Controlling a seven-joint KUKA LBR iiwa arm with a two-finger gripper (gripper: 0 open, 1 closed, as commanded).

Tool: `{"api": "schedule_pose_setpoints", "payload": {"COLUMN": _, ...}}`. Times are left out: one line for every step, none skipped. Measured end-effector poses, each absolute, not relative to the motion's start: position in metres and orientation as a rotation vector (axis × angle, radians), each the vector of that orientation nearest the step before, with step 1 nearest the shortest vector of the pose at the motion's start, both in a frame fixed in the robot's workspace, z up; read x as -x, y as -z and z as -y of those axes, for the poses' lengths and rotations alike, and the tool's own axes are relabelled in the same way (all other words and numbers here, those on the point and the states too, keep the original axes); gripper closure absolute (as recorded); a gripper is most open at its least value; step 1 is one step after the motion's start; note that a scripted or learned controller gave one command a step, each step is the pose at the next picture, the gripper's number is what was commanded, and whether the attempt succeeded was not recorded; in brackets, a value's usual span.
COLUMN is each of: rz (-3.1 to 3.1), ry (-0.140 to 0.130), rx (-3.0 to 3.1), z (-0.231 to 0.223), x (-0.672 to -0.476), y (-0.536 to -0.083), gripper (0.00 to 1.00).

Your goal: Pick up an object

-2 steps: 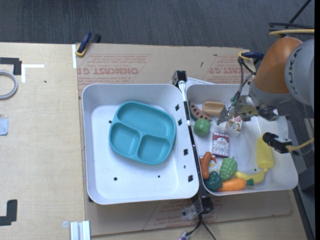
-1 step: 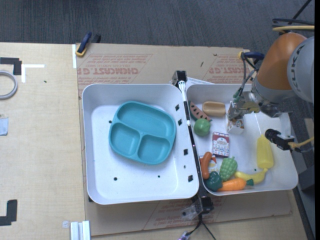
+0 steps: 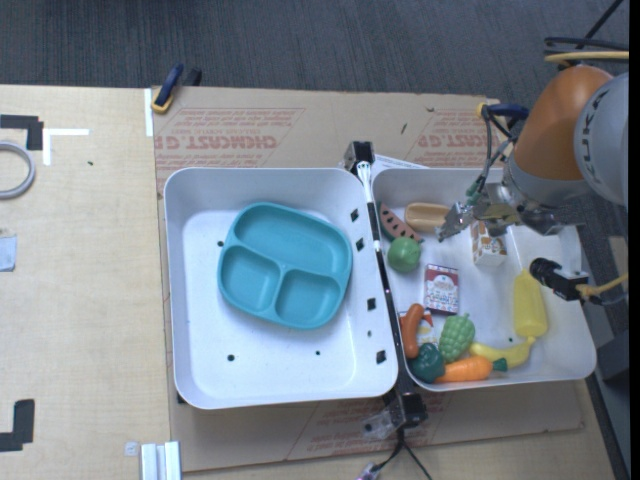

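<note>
Here hand low in right bin, grip state unclear; bread roll, small carton alongside.

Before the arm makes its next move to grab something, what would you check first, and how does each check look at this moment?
1. Hand over the right bin, where the toys lie: ok.
2. Something already between its fingers: cannot tell.
3. Target within easy reach: ok, the bread roll and small white carton lie close beside the hand.
4. Toys free to lift: not ok at the bin's front, where the carrot, corn and banana crowd together.
5. Left bin: ok, the blue tray lies flat.
</note>
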State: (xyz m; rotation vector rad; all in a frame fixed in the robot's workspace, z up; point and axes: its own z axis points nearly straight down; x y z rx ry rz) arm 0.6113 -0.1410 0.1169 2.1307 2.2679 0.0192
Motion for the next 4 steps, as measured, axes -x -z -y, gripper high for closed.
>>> {"api": "schedule_pose_setpoints", "payload": {"rz": -2.046, "ry": -0.029, "rx": -2.339, "z": 0.111, "x": -0.559, "y": -0.103, "gripper": 0.00}}
{"api": "schedule_pose_setpoints", "payload": {"rz": -1.931, "ry": -0.032, "rx": -2.434, "z": 0.098, "x": -0.539, "y": -0.103, "gripper": 0.00}}
{"api": "schedule_pose_setpoints", "payload": {"rz": -1.893, "ry": -0.036, "rx": -2.465, "z": 0.100, "x": -0.512, "y": -0.103, "gripper": 0.00}}
{"api": "schedule_pose_setpoints", "payload": {"rz": -1.874, "ry": -0.030, "rx": -2.462, "z": 0.107, "x": -0.513, "y": -0.115, "gripper": 1.00}}
